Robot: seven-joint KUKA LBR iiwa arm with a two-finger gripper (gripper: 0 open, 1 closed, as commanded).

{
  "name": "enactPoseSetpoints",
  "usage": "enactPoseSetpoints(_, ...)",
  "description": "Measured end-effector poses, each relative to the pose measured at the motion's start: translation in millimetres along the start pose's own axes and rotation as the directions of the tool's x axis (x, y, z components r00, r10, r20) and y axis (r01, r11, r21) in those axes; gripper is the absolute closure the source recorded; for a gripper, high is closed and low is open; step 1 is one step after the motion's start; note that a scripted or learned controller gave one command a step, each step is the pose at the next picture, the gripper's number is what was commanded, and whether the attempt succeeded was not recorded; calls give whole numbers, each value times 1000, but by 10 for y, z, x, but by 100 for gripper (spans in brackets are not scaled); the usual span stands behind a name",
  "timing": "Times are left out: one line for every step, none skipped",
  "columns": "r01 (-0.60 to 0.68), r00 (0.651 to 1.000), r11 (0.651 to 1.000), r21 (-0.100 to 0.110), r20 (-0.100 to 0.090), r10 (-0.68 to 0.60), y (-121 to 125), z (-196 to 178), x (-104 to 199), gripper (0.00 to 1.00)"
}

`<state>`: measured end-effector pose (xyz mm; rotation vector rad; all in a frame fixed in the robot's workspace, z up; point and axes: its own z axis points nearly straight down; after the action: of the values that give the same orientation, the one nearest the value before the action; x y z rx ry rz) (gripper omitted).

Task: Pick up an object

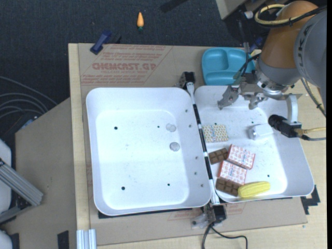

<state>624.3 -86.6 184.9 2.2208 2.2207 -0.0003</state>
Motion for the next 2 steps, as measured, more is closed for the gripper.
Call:
enactPoseSetpoints(0,1000,1000,1,0,0,418,972,-147,0)
enactPoseSetpoints(2,1000,1000,-3,2,-2,429,860,-142,100)
